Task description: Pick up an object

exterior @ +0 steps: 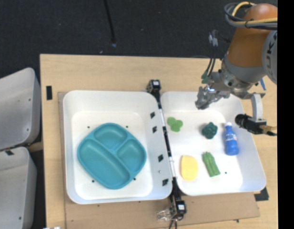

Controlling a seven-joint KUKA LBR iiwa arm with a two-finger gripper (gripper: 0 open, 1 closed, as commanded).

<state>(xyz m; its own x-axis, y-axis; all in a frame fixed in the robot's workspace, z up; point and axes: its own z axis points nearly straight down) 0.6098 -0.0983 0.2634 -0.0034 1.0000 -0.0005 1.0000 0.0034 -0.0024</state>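
Note:
The right bin (247, 175) holds a light green clover-shaped piece (175, 124), a dark green lump (209, 130), a blue bottle with a white cap (230, 139), a yellow oval piece (188, 167) and a green ridged stick (210, 164). My gripper (204, 100) hangs over the far part of this bin, above and behind the dark green lump. Nothing shows between its fingers.
The left bin (70, 128) carries a teal divided plate (112, 154). A black-clipped divider (162, 137) runs between the two bins. The wooden bench (99, 70) surrounds them, with white panels (13, 109) off its left edge.

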